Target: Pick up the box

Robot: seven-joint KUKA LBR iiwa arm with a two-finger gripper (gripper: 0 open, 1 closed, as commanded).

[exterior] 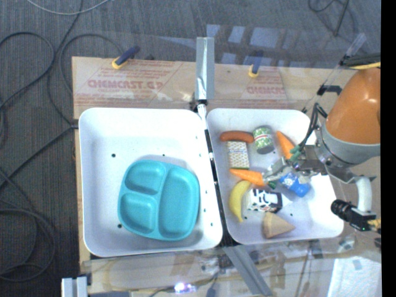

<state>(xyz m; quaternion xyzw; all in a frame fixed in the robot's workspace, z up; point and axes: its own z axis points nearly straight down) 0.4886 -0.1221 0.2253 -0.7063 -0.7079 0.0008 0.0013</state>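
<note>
Below, grey carpet (124, 23) with cables (37, 48) surrounds the bench (142, 82).

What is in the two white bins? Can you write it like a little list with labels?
left bin: one turquoise divided plate
right bin: toy food and small packages
foods: banana, two carrots, sausage, bread wedge
other items: green can, cracker-like box, black-and-white carton, blue object
arm: reaches in from the right, over the right bin
gripper: low, beside the blue object and a carrot
box held: cannot tell
</note>
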